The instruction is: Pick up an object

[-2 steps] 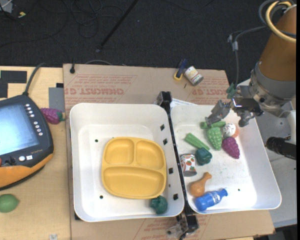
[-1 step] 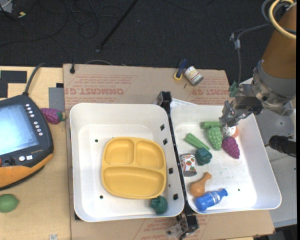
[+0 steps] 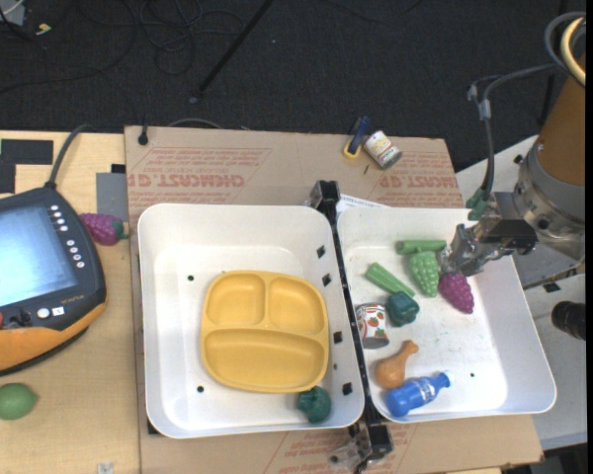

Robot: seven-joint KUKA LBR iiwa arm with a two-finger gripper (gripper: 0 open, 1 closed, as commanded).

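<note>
The two-finger gripper (image 3: 462,256) was seen low over the right white bin (image 3: 519,383), just above a purple plastic grape bunch (image 3: 457,291) beside a green plastic grape bunch (image 3: 426,272). How far it was open could not be told, and nothing was seen held. A yellow divided plate (image 3: 266,330) was seen in the left white bin (image 3: 168,255).

Right bin (image 3: 529,363) open along its right side, toys crowded left, purple grapes (image 3: 456,291) seemingly nearest the gripper (image 3: 462,257)
</note>
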